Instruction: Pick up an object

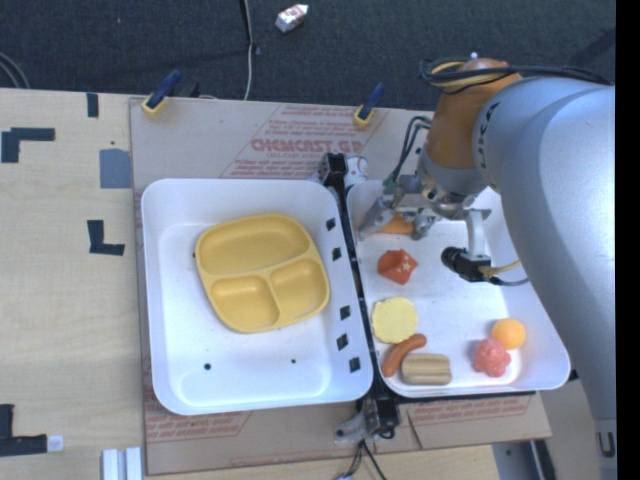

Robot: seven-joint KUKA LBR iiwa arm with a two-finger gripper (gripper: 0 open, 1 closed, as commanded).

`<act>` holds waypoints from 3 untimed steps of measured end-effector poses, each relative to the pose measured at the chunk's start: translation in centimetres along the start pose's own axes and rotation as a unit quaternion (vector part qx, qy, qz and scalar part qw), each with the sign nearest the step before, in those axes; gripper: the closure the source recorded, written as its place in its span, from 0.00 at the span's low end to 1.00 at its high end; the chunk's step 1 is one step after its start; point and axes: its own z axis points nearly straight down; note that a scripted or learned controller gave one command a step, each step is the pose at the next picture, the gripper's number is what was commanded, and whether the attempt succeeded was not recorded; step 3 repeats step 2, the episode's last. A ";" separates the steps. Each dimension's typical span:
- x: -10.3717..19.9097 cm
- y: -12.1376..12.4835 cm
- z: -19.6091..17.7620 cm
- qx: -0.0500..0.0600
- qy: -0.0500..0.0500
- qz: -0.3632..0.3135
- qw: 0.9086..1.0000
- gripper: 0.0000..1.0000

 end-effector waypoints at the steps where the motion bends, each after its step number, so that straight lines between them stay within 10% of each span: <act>1: -0.2 0.0 0.0 0.001 0.002 -0.001 1.000 0.00; 3: 0.0 0.0 0.0 0.000 0.000 0.000 1.000 0.00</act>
